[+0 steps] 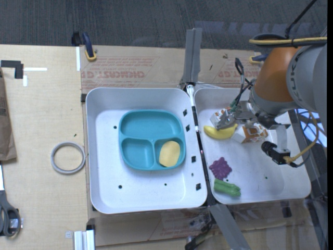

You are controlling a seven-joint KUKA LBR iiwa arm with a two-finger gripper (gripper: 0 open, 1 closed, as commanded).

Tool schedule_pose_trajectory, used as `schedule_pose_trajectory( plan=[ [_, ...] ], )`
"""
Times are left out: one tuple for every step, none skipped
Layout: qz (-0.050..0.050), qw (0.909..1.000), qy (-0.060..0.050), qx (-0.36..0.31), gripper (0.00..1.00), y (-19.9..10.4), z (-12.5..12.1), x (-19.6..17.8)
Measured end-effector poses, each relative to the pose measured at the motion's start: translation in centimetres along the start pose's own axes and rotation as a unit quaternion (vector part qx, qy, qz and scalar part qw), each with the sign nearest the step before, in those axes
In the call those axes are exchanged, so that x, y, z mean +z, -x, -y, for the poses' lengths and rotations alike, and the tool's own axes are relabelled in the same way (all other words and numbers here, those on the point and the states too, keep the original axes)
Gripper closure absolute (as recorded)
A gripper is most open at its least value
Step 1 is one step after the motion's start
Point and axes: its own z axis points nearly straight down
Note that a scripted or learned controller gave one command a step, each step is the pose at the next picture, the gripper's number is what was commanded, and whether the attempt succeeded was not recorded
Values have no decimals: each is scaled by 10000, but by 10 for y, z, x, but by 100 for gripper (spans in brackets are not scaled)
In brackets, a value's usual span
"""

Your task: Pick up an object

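Over the right bin (291,191), your claw (225,120) hangs directly above the banana (219,133); whether it is wide or narrow you cannot tell. Banana lies near the bin's left wall, long axis running left-right, so descent looks straight down

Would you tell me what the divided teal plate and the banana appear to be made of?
The teal plate looks like smooth moulded plastic: uniform colour, soft sheen, rounded dividers. The banana is probably a plastic toy, judging by its even, unblemished yellow, though that is uncertain.
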Motion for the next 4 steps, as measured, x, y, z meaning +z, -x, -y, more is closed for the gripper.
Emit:
schedule_pose_trajectory(
  plan=[
    [-47,9981,-208,570,0,16,-64,-24],
    [-55,9992,-75,-395,0,-8,22,5],
    [-58,9988,-78,-479,0,-1,11,6],
    [-65,9998,-210,-30,0,-7,-13,19]
  ],
)
